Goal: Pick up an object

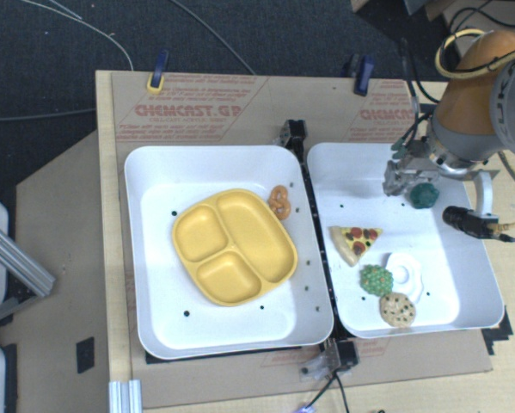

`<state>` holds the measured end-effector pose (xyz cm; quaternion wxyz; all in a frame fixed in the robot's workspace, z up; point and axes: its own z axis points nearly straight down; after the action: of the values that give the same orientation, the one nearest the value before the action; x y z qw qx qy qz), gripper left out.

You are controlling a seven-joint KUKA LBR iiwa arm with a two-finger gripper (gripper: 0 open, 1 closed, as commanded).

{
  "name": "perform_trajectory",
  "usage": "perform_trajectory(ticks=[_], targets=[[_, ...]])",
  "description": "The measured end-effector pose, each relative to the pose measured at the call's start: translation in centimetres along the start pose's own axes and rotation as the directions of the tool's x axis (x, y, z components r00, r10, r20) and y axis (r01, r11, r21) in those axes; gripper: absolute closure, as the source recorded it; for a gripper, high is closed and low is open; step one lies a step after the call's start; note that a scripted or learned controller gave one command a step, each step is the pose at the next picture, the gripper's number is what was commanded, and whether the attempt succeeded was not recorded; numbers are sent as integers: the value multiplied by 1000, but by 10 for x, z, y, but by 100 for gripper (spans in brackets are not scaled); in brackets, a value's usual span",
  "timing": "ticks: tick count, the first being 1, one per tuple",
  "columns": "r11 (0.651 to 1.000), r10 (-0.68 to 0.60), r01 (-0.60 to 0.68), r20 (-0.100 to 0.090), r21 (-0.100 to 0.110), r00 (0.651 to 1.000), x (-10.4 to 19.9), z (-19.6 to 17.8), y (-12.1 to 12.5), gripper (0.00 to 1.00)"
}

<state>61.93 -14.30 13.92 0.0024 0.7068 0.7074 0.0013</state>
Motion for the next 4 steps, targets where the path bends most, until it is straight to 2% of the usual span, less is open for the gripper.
perform_trajectory(ticks=[1,2,3,4], targets=[[1000,-1,1,1,-4,1000,5,-63,4,100],[1000,0,0,0,-1,1000,5,-89,6,100],[1000,-5,5,-2,4,1000,56,-82,16,100],[1000,-5,5,-3,7,1000,114,-85,9,100]])
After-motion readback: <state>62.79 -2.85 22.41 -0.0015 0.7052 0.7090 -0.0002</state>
